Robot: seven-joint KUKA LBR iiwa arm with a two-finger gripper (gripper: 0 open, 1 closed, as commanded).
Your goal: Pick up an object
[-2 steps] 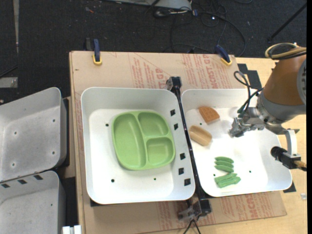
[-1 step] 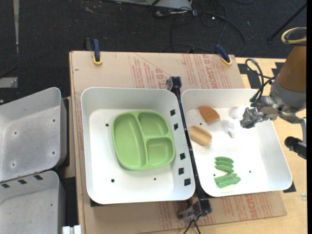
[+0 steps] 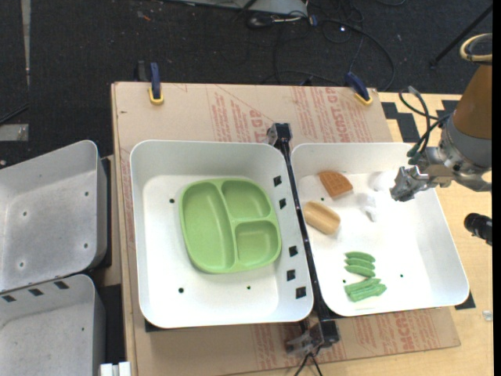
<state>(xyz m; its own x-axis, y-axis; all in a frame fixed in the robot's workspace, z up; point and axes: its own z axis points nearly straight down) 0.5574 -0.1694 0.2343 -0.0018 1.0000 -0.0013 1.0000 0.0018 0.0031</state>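
From the camera view, the grey arm [image 3: 470, 135] with its orange band enters at the right edge and ends in the tool [image 3: 406, 185], which hangs over the upper right part of the right bin [image 3: 438, 233]. Whether the tool is apart or together cannot be told here; its tip is small and dark against the white floor. Nothing can be made out gripped in it. It sits just right of a pale, blurry white object [image 3: 368, 204] lying on the bin floor, and whether the two touch is not clear.

The things that could be picked up all lie in the right bin. A toasted-brown bread slice [image 3: 336, 183] rests near the bin's upper left, close to the divider between the bins. Just below it is a tan bread roll [image 3: 322, 217], lying at a slant. Lower down, towards the near wall, sits a cluster of green pea pods [image 3: 362, 275], several short pieces stacked one below another, the lowest one longest.

The left bin [image 3: 156, 233] holds a light green divided plate [image 3: 231, 225] with three compartments, lying flat near the middle, slightly turned.

Both bins stand side by side on a cardboard-covered worktop [image 3: 211, 112] with red print, held by clamps [image 3: 156, 92] at its far edge. Cables [image 3: 344, 22] trail over the dark floor beyond.
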